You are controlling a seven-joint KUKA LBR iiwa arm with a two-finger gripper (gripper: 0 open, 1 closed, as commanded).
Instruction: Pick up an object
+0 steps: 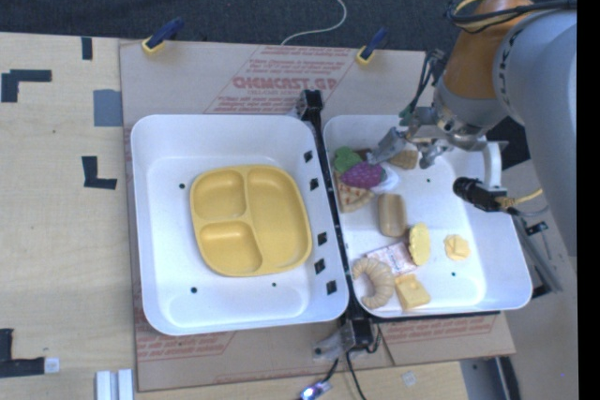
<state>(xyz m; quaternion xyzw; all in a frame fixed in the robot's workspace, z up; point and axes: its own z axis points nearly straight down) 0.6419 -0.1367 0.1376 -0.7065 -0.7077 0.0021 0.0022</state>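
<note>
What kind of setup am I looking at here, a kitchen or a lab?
Most likely a lab test bench: two white bins clamped onto cardboard, toy food in the right one, a yellow divided plate in the left, black tape marks on the table.

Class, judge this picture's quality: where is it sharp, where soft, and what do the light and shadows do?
Camera view: lighting is even and soft, with faint shadows under the yellow divided plastic plate; the white plastic bins look bright, near washed out; the small toy foods, such as the purple grape bunch, are slightly soft; the grey arm's gripper is mildly blurred.
</note>
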